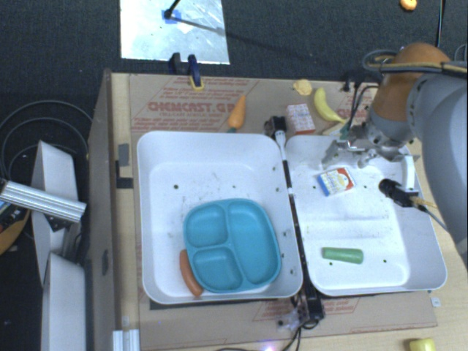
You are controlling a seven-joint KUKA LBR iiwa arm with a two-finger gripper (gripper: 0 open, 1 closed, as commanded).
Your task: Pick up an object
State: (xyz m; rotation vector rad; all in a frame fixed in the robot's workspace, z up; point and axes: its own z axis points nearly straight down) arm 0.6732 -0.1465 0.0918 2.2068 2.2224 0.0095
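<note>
A grey robot arm (439,115) with an orange band (401,79) above its wrist reaches in from the right over a table (197,101) that carries two shallow white bins side by side. Its hand (349,149) hangs over the far part of the right bin (409,269), just beyond a small blue, white and red carton (336,180) lying flat on the bin floor. How wide the hand stands cannot be told from this angle, and nothing can be seen between its tips. A green cylinder (343,254) lies on its side nearer the front of the same bin, well apart from the carton. In the left bin (168,167), a blue divided tray (232,244) with three compartments sits toward the near right corner, and an orange sausage-shaped object (188,272) lies just beside the tray's left edge, near the bin's front wall. Outside the bins, along the far side of the table, rest an orange carrot-shaped object (237,112), a small pale box (300,118), a banana (325,106) and a small yellow object (302,87) near the banana's upper end. A blue clamp (193,67) grips the table's far edge. A shiny metal sheet (172,19) lies on the dark floor beyond the table
</note>
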